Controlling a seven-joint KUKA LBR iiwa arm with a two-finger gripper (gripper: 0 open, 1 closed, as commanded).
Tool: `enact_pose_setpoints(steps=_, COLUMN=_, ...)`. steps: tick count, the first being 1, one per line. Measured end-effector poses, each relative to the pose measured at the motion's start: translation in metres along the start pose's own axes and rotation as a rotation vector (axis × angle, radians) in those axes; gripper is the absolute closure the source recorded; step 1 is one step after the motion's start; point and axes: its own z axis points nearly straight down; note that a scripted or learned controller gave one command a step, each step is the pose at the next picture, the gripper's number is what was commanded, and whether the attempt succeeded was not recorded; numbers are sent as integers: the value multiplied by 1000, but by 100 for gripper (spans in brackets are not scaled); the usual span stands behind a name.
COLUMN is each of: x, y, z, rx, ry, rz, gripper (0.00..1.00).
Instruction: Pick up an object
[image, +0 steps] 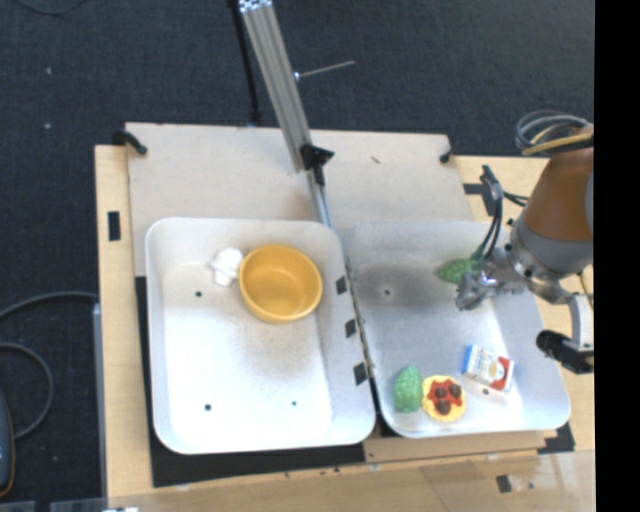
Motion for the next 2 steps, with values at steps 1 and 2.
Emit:
enact_pose_setpoints(steps=1, x=0, y=3, z=-44, rx=-5, ry=-1, rz=-1, gripper=100)
enact_pose_setpoints(steps=2, x=-1, y=5, z=-98, rx=-6, ry=-1, rz=-2, gripper=100)
